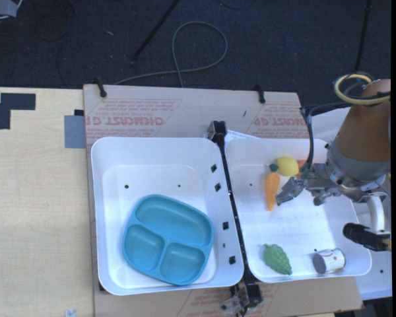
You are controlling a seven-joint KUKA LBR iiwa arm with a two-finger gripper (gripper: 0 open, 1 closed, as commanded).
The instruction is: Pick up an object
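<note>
My gripper (pixel 289 193) hangs over the right bin (pixel 297 269), just right of an orange carrot (pixel 270 189) that lies upright in the view. Its fingers look spread a little with nothing between them. A yellow lemon (pixel 287 166) sits just above the carrot's top end. Near the bin's front edge lies a green bumpy fruit (pixel 276 258). A small grey-and-white can (pixel 329 261) lies on its side at the bin's front right corner.
The left bin (pixel 112 177) holds a blue divided tray (pixel 168 238). A black divider (pixel 228 203) runs between the two bins. The arm's grey body (pixel 363 144) covers the right bin's far right side.
</note>
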